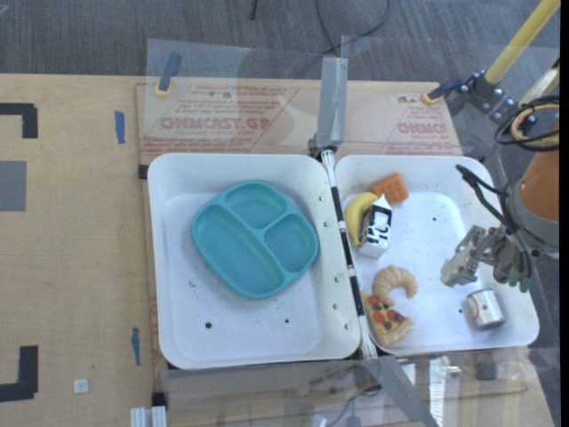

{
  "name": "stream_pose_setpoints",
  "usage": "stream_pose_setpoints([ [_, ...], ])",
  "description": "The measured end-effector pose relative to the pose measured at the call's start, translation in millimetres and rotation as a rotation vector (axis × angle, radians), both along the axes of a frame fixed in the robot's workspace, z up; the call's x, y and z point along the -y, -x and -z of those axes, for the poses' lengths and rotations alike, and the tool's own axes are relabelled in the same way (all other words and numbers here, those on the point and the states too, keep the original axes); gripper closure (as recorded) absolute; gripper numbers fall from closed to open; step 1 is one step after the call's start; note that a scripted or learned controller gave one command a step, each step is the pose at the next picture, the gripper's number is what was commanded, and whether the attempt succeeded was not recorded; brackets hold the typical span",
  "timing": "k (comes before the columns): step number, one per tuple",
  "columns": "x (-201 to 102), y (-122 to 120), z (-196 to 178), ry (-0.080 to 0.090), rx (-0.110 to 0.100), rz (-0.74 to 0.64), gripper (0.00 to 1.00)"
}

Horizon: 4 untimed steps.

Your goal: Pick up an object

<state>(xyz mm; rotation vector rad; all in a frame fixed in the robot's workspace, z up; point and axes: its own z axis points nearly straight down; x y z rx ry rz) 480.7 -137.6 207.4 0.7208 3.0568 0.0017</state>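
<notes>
The tabletop (71,238) is seen as a pale wooden surface carrying two shallow white bins side by side, with a clear sheet behind them on which reddish print can be made out, apparently "CHEMCAST GP", though the letters are faint. The left bin (178,336) is occupied by a teal divided plate (255,237) with three compartments, lying flat near the middle. The right bin (436,212) holds the smaller things: a yellow banana (357,215) against the dividing wall, an orange waffle-like piece (389,188) just behind it, a small white carton with black markings (377,229) touching the banana, a croissant (395,283) and a pizza slice (388,318) near the front left corner, and a small silver can (484,309) at the front right. The markings on the carton are too small to be read. The arm is reached in from the right, and the gripper (471,261) is placed low over the right bin, just above and beside the silver can; whether the jaws are spread or pressed together cannot be told, and nothing is seen between them. The can is judged the likeliest thing to be taken, being nearest. It would be expected to be light, stiff and smooth-walled, lying on its side and so liable to roll; it is best gripped across its round body at mid-length, squarely, so that it is not squeezed out sideways.
</notes>
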Motion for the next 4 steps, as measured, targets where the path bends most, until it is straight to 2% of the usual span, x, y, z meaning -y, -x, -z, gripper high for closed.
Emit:
stream_pose_setpoints([
  [1,87.7,0.6,-11.7,0.003,0.005,0.177,1.00],
  [2,11.7,0.2,-2.0,0.000,-0.001,0.310,1.00],
  [3,12.0,0.3,-2.1,0.000,-0.001,0.310,0.00],
  [4,-19.3,-68.4,84.0,0.001,0.002,0.309,0.00],
])
